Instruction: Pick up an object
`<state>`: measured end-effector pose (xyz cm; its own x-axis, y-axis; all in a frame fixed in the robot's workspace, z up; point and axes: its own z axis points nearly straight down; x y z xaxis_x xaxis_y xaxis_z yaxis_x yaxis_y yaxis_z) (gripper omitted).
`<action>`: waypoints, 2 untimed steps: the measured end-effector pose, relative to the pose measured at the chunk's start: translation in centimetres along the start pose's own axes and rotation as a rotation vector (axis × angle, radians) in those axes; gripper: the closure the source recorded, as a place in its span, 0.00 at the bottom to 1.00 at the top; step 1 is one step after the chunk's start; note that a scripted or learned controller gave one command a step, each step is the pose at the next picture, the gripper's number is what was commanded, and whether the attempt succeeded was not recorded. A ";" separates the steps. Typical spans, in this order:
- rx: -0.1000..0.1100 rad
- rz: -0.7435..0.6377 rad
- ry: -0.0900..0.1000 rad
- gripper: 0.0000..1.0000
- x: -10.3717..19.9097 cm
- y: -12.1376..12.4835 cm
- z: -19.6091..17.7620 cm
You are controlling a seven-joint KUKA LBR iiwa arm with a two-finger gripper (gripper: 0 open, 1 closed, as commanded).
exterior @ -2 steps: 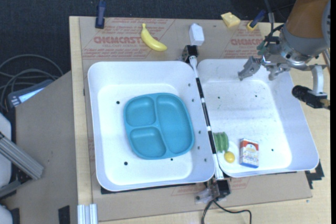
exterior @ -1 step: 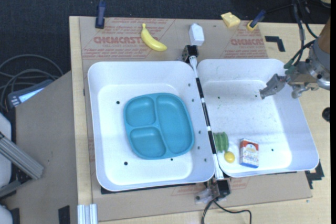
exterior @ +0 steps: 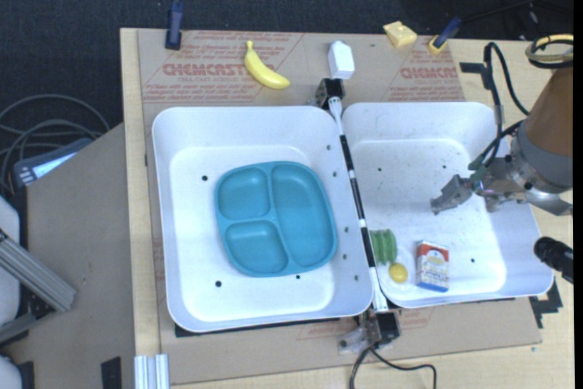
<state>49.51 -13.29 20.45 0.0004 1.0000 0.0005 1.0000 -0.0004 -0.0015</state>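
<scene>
The right bin [exterior: 410, 118] holds three things near its front left corner: a green pod-like piece [exterior: 383, 244], a small yellow ball-like piece [exterior: 398, 271] and a small red, white and blue carton [exterior: 433, 266] lying flat. My gripper [exterior: 448, 196] hangs over the middle right of this bin, pointing left, with the grey and orange arm [exterior: 547, 132] behind it. It is up and to the right of the carton, apart from all three things, with nothing seen in it.
A blue divided plate [exterior: 275, 217] lies in the left bin [exterior: 182, 159]. On the board behind the bins are a yellow banana [exterior: 264, 68], a white block [exterior: 341, 59], a yellow wedge [exterior: 399, 34] and a blue clip [exterior: 173, 23]. Cables run along the right bin's far right side.
</scene>
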 end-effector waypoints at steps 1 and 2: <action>0.001 0.000 0.001 0.00 1.4 -1.7 5.5; 0.000 0.000 0.000 0.00 2.0 -1.6 10.5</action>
<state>47.85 -11.32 9.92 0.0004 1.0000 0.0008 1.0000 -0.0004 -0.0019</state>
